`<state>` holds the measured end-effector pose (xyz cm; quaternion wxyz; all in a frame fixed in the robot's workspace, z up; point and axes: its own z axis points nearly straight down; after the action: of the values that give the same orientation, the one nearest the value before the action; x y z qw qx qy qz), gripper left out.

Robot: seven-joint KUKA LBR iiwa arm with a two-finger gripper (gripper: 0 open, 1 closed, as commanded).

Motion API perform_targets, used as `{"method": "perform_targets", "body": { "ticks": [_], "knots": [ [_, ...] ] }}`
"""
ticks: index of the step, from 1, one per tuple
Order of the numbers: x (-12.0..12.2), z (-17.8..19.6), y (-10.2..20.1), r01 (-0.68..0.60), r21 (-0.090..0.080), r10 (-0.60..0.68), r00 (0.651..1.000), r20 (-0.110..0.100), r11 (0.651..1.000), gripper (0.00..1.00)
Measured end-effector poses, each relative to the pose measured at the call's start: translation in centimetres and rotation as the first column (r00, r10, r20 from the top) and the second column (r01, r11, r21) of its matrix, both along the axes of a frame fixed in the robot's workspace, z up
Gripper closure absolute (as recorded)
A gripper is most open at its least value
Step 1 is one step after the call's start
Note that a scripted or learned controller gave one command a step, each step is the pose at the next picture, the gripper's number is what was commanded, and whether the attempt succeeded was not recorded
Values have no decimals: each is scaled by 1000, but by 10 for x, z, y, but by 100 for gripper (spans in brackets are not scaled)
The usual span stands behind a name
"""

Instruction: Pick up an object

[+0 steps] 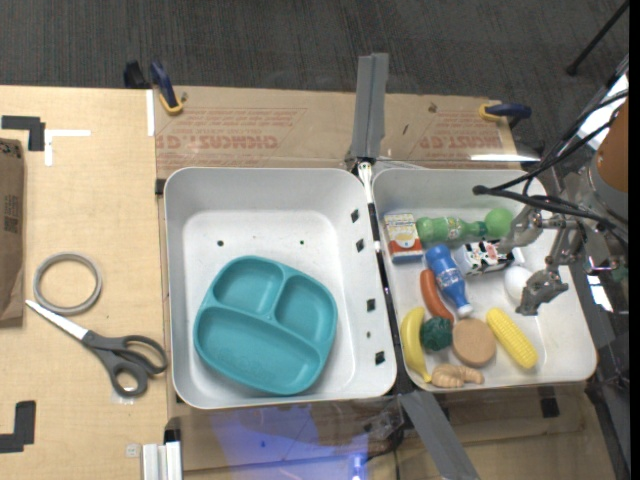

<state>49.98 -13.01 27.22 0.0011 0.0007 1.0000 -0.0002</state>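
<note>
The right bin (pixel 575 363) holds several small objects: a juice box (pixel 402 235), a green bottle (pixel 452 230), a green ball (pixel 497 218), a black-and-white toy cow (pixel 485 256), a blue bottle (pixel 447 278), a red sausage (pixel 431 290), a banana (pixel 413 343), a dark green broccoli piece (pixel 435 333), a round brown cookie (pixel 473 343), a corn cob (pixel 512 336) and a tan ginger-like piece (pixel 450 375). My gripper (pixel 530 260) hangs over the bin's right side, open, with nothing between its fingers. A white egg-like object (pixel 514 283) lies just left of the lower finger.
The left bin (pixel 180 228) holds a teal divided plate (pixel 265 323). On the bench at the left lie scissors (pixel 105 346) and a tape roll (pixel 67 282). Dark cables (pixel 530 183) run from the arm over the right bin's far edge.
</note>
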Motion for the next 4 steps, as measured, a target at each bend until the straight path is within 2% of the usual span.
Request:
{"method": "perform_targets", "body": {
  "ticks": [1,2,3,4],
  "knots": [
    [3,-177,13,81,0,-81,997,-2,997,0],
    [81,-180,10,105,0,-105,995,0,995,0],
    [81,-180,35,90,0,-90,996,0,996,0],
    [136,-179,33,229,0,-229,973,1,973,0]
  ]
}}
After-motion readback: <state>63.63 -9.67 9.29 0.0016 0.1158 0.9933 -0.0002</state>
